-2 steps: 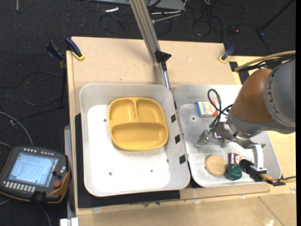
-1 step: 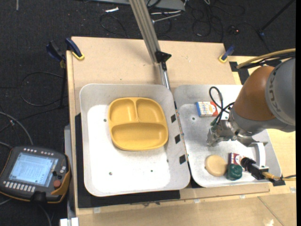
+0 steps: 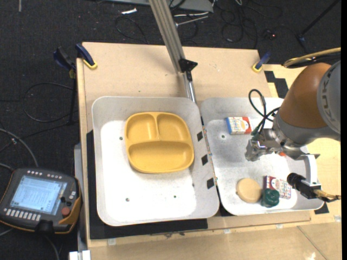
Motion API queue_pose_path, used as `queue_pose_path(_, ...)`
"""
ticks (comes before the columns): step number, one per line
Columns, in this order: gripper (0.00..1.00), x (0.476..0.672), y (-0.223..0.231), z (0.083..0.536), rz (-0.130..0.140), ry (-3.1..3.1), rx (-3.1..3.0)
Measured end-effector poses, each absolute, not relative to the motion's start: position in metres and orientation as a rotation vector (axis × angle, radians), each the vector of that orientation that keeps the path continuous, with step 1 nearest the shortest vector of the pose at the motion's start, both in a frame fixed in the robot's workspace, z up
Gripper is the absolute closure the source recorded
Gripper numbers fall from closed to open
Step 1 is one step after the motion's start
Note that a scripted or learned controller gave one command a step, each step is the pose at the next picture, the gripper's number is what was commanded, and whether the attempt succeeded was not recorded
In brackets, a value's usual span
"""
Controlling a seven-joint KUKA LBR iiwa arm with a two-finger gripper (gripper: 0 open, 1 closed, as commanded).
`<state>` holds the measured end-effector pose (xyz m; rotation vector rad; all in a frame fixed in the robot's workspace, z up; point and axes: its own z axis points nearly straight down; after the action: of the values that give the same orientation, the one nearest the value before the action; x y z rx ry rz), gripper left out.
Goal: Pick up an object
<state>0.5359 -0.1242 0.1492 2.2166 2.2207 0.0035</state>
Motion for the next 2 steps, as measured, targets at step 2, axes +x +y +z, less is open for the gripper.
queue_pose_path(2, 1.0, 0.535, -0.125, 0.271, 0.006, 2.22, 2.213)
